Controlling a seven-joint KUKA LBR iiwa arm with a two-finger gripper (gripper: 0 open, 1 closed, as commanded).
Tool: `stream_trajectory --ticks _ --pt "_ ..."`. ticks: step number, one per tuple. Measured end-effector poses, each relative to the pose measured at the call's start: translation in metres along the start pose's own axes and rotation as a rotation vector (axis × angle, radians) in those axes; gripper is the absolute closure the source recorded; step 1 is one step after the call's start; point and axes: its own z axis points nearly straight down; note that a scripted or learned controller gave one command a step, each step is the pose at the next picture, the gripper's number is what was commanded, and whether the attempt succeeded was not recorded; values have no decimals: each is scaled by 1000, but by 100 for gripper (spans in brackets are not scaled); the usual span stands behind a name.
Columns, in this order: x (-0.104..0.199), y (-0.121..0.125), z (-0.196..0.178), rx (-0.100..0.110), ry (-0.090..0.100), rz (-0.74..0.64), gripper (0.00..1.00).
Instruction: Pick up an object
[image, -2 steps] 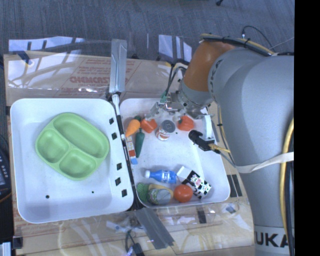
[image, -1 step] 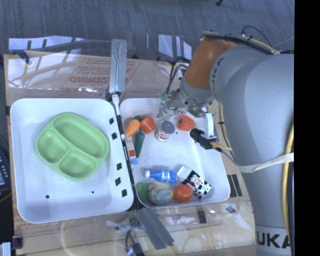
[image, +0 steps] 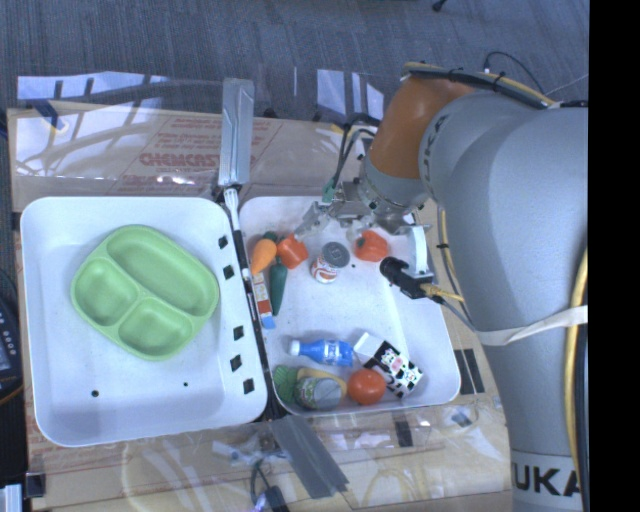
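Observation:
The right bin (image: 425, 330) holds several small objects. Along its far side lie a carrot (image: 262, 255), an orange piece (image: 293, 251), a small round can (image: 328, 262) and a red-orange fruit (image: 371, 245). At its near side I see a blue bottle (image: 325, 351), a cow-patterned box (image: 396, 367), a red tomato (image: 366, 386) and a greenish jar (image: 312, 390). My gripper (image: 343, 210) hangs over the bin's far edge, just above the can and the red-orange fruit. Nothing shows held in it.
The left bin (image: 60, 400) carries a green divided plate (image: 145, 292). A dark green vegetable (image: 277, 284) lies by the divider between the bins. The grey arm (image: 500, 200) covers the right bin's far right corner. Cardboard and tape line the bench behind.

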Motion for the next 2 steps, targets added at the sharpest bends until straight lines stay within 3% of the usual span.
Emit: stream_trajectory --ticks 1,2 --pt "49 -1 30 15 1 76 0" --pt "50 -2 22 23 2 71 100"
